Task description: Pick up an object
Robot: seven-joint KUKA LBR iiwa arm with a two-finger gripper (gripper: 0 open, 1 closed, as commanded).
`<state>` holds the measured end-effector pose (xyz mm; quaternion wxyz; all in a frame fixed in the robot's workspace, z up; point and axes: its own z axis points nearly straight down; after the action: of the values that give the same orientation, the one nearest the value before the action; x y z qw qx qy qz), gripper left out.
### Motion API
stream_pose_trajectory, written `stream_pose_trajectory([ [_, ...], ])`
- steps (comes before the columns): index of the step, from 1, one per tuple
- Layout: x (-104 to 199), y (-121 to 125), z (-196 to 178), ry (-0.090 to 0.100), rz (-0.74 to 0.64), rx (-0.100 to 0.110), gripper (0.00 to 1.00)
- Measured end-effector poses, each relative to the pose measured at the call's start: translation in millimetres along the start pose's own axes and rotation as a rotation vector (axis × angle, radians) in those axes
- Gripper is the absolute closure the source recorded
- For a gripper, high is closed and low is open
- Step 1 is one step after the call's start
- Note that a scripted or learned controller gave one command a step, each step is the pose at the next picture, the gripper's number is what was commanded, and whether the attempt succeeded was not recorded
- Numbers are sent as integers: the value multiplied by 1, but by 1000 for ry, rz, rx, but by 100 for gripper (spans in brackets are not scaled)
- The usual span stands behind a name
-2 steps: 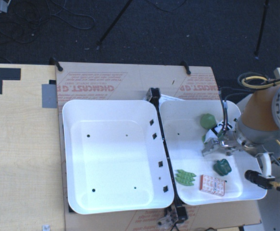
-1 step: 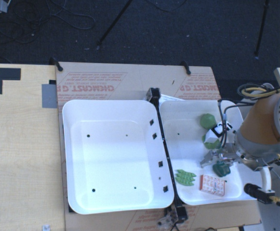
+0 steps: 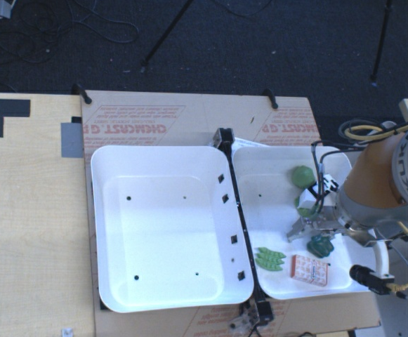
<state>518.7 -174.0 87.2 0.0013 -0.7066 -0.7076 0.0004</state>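
Grey arm low over the right bin (image 3: 274, 161), gripper (image 3: 309, 225) down among the objects.
Whether the claw is wide or narrow, I cannot tell from here. A dark green object (image 3: 321, 245) sits just beside it at lower right, a light green ball (image 3: 303, 175) above, a green leafy piece (image 3: 270, 259) and a red-and-white packet (image 3: 310, 269) near the bin's lower edge.

arm (image 3: 383, 181): grey, broad orange band above wrist, black cables looped over it, yellow cable coil behind; gripper (image 3: 309, 225) grey metal, white tag just above
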Motion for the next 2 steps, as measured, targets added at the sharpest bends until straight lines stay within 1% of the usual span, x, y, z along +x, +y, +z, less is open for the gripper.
stream_pose_trajectory([
  [1, 14, 23, 0, 0, -1, -1, 0],
  [2, 17, 14, 0, 0, 5, 2, 0],
])
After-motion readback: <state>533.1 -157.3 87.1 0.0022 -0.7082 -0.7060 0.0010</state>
